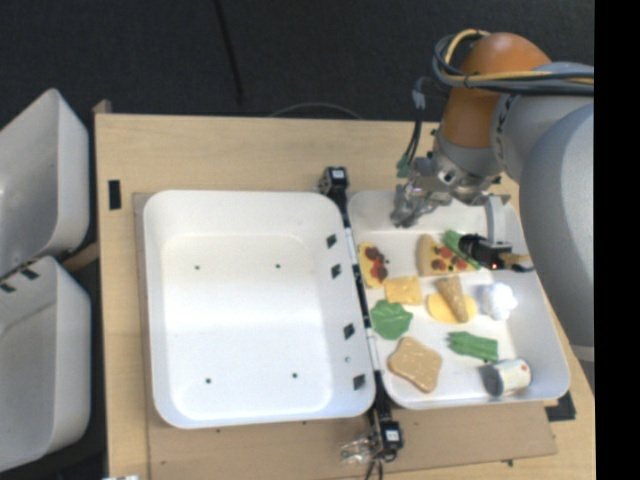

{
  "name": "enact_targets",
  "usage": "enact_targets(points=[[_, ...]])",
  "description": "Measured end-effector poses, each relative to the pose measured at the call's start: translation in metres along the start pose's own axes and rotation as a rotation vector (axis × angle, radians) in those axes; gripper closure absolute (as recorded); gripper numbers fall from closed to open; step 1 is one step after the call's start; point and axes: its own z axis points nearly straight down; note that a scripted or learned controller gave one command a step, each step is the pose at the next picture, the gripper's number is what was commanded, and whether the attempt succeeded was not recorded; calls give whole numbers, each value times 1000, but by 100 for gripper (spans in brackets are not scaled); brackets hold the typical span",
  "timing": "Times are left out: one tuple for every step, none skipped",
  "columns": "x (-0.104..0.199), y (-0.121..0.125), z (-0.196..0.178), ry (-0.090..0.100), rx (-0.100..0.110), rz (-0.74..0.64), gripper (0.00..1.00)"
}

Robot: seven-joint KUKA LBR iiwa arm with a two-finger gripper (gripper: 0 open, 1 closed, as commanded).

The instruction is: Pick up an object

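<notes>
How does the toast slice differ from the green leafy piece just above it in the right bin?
The toast slice is tan with a darker crust; the green leafy piece is bright green. The toast slice looks larger and squarish; the leafy piece is smaller, with an irregular, ruffled outline. Both lie flat near the right bin's left wall, away from the claw.

Food items (440,313) in right bin (548,333)

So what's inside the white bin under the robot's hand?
The right bin holds toy food: a toast slice, a green leaf, a cheese square, a pizza slice and more. The gripper covers the bin's far corner, so anything there is hidden.
</notes>
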Motion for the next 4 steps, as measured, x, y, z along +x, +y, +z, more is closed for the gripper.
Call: enact_targets(points=[[40,10,-114,2,-30,-9,100],[63,8,-52,2,-15,-6,100],[111,8,-56,3,-17,-8,100],[92,7,-94,1,-13,-5,100]])
